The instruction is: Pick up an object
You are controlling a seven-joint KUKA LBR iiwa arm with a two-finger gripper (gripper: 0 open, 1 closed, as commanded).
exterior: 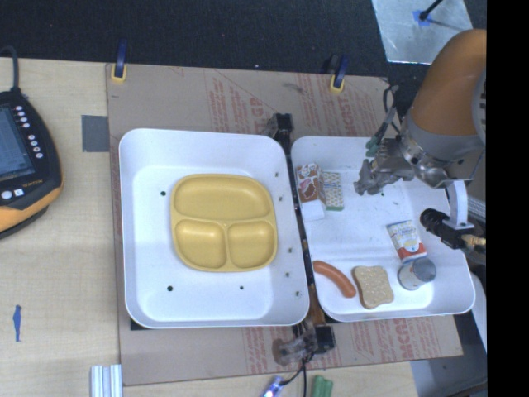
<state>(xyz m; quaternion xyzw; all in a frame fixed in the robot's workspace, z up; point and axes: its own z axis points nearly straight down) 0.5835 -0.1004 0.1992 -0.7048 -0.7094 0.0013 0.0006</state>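
Grey metal claw (376,176) is hovering at the white right bin's (347,308) twelve o'clock; grip unreadable from here.

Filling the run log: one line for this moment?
gripper: over right bin, nothing visibly held | hot dog, bread slice at near edge | yellow tray: left bin

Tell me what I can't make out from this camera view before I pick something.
- Claw: small and dark over the right bin; whether it is open or shut cannot be told.
- Arm: cut off by the right edge.
- Packets by the bin's left wall: print too small to read.
- Small carton: label too small to read.
- Handheld pendant: cut off by the left edge.
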